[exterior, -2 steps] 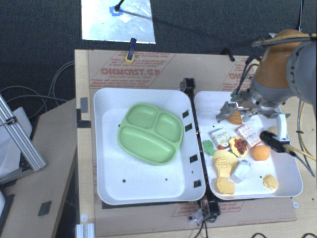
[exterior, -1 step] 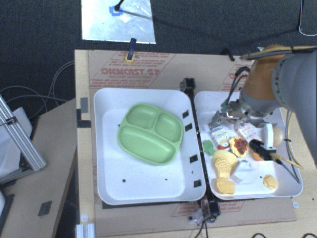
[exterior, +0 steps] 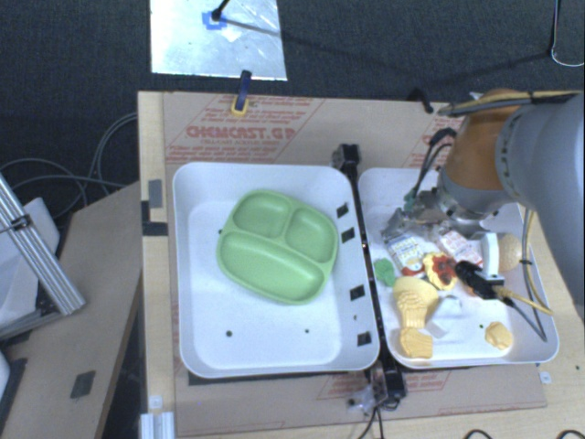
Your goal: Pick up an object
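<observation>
You see the grey two-finger gripper low in the right shallow white bin – I cannot tell how its jaws stand – above a heap of small toys, while the green divided plastic tray lies in the left white bin.

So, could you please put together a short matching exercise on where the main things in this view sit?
Things:
1. green divided plate
2. tool
3. yellow clamp
4. shiny metal sheet

Places:
A. on the floor beyond the bench
B. low over the upper part of the right bin, above the small toys
C. in the left bin
D. on the far edge of the cardboard base

Pairs: 1-C, 2-B, 3-D, 4-A
</observation>
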{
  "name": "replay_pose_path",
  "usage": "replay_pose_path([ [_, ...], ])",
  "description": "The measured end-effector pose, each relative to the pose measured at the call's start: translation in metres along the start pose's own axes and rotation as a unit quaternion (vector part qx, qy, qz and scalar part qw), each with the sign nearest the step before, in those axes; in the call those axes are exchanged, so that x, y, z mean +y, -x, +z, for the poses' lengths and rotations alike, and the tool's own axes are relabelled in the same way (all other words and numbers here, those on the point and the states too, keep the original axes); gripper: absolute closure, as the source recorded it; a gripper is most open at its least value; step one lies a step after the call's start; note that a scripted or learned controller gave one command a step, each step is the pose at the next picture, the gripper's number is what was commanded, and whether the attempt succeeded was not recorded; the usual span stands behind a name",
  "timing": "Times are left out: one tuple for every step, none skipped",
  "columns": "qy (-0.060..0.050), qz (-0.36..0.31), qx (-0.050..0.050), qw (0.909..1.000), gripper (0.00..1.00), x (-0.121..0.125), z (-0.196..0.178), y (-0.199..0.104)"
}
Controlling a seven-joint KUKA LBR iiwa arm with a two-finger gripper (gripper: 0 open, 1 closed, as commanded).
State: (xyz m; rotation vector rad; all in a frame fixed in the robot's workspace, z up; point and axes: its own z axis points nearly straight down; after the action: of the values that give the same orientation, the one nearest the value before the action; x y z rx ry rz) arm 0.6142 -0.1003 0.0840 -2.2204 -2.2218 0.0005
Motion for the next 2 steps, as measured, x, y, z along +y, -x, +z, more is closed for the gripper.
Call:
replay_pose_path([
  [0.002,0.0,0.0,1.0,1.0,0.001,-0.011,0.0],
  [0.003,-0.002,0.0,1.0,1.0,0.0,-0.059,-0.008],
])
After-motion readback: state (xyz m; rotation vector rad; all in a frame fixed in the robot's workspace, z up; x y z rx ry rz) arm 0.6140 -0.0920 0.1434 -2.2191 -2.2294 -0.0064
